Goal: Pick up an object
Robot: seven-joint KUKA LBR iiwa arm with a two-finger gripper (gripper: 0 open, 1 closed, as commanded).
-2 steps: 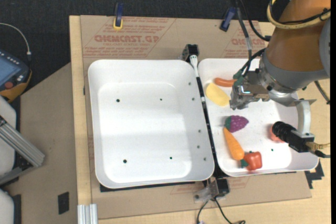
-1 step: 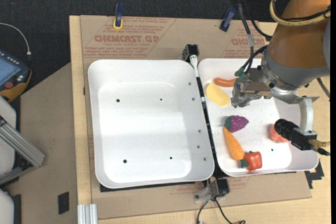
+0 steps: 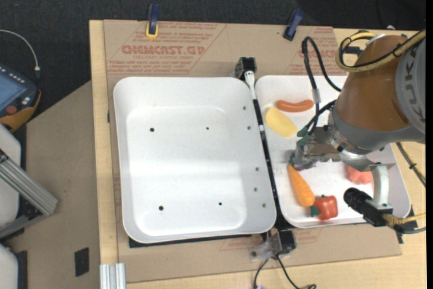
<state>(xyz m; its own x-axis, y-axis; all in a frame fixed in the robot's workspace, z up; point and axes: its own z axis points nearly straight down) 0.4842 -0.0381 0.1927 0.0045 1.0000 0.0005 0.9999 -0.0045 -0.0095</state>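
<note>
Carrot (image 3: 301,187) is the object nearest the tool: orange, lying at a slant on the floor of the right bin (image 3: 399,203), its upper end just under the gripper (image 3: 302,153). We cannot tell whether the jaws are open or closed; the wrist and cabling hide them, and we see nothing clearly between them.

We log the other contents of the right bin as follows. A sausage (image 3: 295,105), orange-red, lies near the far wall. A lemon (image 3: 280,122), pale yellow, sits just beside it toward the near side, close to the divider. A red pepper (image 3: 326,207) with a green stem touches or nearly touches the carrot's lower tip, by the near wall. A pink piece (image 3: 360,176) shows partly beneath the arm; we cannot identify it.

The arm (image 3: 379,98) enters from the right and covers much of the right bin's far half. The left bin (image 3: 128,145) sits alongside, both bins on a cardboard sheet (image 3: 169,44) held by two clamps at its far edge.
</note>
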